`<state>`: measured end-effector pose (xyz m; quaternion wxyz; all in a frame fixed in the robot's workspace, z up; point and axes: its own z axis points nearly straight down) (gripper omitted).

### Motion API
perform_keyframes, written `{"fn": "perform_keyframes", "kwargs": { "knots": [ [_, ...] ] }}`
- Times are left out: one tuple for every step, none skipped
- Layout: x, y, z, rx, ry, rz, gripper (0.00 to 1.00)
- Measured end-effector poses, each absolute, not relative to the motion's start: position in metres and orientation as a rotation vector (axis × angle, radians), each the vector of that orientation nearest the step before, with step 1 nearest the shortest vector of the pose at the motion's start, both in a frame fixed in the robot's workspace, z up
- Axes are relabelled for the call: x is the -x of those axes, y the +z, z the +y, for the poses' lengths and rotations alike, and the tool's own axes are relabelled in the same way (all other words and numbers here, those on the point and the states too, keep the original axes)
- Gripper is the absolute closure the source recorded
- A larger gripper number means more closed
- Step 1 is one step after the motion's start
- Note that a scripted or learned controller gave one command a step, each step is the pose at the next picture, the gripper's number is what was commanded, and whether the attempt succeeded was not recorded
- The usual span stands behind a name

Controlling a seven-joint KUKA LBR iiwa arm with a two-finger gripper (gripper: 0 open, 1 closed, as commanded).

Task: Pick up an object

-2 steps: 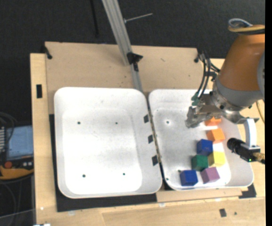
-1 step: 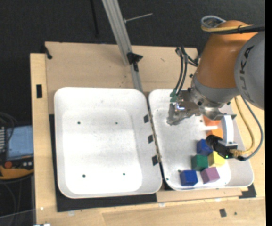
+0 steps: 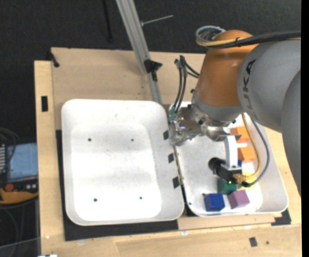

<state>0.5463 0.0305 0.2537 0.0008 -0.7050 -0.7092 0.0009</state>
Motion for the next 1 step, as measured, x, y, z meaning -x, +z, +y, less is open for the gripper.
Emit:
{"fn": "perform_keyframes", "kwargs": {
  "knots": [
    [-0.5496, 0.255, 0.0834, 2.212, -0.002, -2.23, 1.0]
  ]
}}
